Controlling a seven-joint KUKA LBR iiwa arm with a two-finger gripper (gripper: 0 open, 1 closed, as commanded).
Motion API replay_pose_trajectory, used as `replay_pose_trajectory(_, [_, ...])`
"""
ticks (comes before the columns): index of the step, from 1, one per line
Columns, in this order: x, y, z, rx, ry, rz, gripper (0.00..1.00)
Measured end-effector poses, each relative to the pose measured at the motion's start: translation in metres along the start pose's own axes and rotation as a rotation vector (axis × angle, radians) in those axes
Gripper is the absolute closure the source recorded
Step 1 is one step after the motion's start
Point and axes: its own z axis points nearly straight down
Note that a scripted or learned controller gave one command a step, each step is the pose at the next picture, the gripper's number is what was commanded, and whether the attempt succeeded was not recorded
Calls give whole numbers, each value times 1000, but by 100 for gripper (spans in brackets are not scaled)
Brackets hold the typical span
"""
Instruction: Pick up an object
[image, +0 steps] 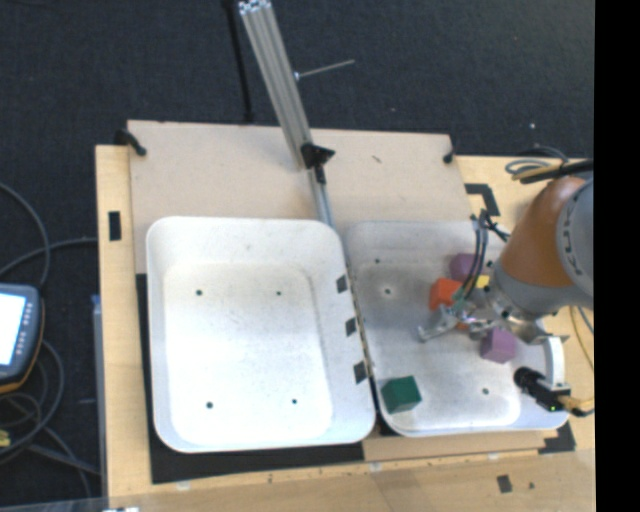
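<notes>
Camera view: green block (401, 392) nearest, at right bin (400, 250) front-left corner. Further in, gripper (447, 325) low over bin floor, whether spread or closed cannot tell; purple piece (498, 344) just beside wrist, orange piece (444, 293) just beyond fingers, second purple piece (463, 266) behind it. Nothing visibly grasped; judge pick not yet made, lift remains

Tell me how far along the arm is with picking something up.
Done so far: the arm has reached into the right bin, and its gripper sits low among the orange block and two purple blocks. In hand: nothing visibly lifted; whether it grips anything can't be told. Left: a clear grasp and lift. The green block lies untouched near the front.
</notes>
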Motion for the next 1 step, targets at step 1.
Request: replay_pose_trajectory(1, [32,52,1,4,3,-8,0])
